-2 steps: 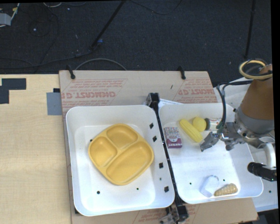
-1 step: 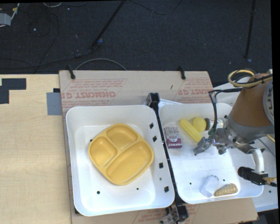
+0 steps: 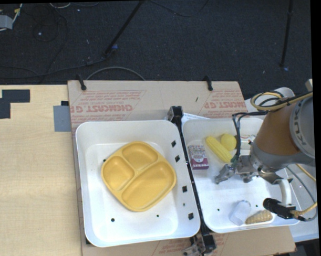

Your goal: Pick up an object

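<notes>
Pincer [image 3: 223, 176] sits low in the right bin [image 3: 216, 222], w/ nothing between its fingers; can't tell if released or clenched. Just beyond it on the far side: corn cob [image 3: 217, 148] + yellow lemon-like item [image 3: 229, 142], small pink carton [image 3: 197, 156] to its left. Near edge: clear cup [image 3: 239, 212], bread-like piece [image 3: 259, 217]; left bin [image 3: 95, 227] holds a yellow divided plate [image 3: 138, 175].

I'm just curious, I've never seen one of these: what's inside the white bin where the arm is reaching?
The right bin holds a small pink carton, a yellow corn-like toy, a clear cup and a tan, textured piece. The arm covers the bin's right part, so anything beneath it is hidden.
</notes>
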Motion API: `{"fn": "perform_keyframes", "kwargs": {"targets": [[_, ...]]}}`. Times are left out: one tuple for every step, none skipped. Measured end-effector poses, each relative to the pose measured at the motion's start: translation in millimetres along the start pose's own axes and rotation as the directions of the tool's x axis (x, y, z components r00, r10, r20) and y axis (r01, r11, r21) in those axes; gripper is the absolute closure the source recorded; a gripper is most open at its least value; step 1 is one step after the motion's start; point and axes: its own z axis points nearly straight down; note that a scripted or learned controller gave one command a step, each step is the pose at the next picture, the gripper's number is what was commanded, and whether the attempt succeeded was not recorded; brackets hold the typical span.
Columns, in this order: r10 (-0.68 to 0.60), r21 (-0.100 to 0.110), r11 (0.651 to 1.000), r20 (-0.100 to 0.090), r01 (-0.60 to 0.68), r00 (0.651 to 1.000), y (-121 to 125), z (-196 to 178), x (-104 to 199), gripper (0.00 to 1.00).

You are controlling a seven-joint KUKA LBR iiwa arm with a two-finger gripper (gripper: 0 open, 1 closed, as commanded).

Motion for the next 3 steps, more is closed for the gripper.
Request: {"fn": "perform_keyframes", "kwargs": {"targets": [[0.003, -0.001, 1.0, 0.0, -0.003, 1.0, 0, -13, -1, 1.0], [-0.003, -0.003, 1.0, 0.001, 0.003, 1.0, -6, -62, 6, 1.0], [-0.004, -0.007, 1.0, 0.002, 0.004, 1.0, -1, -123, 10, 1.0]]}}
